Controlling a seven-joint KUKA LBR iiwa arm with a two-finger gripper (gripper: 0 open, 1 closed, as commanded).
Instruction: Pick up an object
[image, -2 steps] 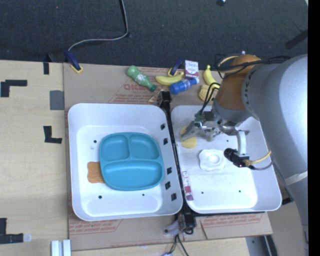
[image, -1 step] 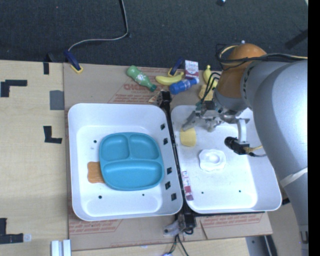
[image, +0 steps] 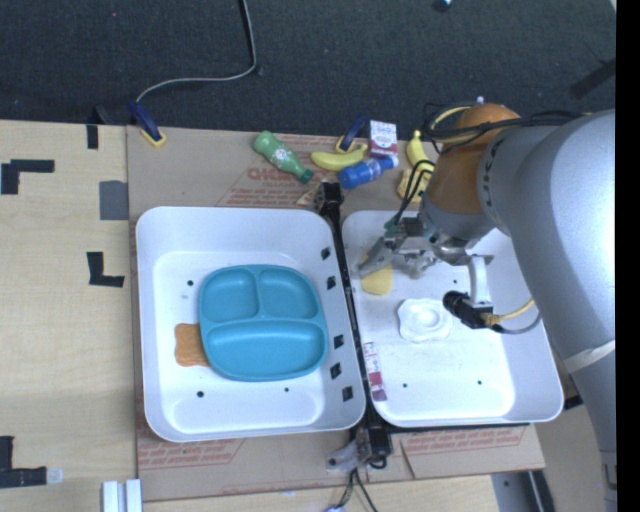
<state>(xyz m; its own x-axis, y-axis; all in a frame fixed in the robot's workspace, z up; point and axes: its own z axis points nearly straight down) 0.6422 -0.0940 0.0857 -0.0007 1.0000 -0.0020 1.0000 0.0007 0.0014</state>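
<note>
While the arm reached in over the right bin (image: 520, 395), its end effector (image: 398, 252) hung low near that bin's upper left corner, just above a small yellow piece (image: 377, 283) lying on the white floor. Whether the end effector was released or clenched I could not tell; nothing showed as grasped in it. A white cup-like item (image: 421, 320) lay just beside the yellow piece, toward the bin's middle. The left bin (image: 160, 300) held a blue divided tray (image: 262, 322) with an orange piece (image: 187, 345) tucked at its left edge. To do this step well, I judged the arm should centre over the yellow piece, keep off the bin wall, and descend fully before gripping.
</note>
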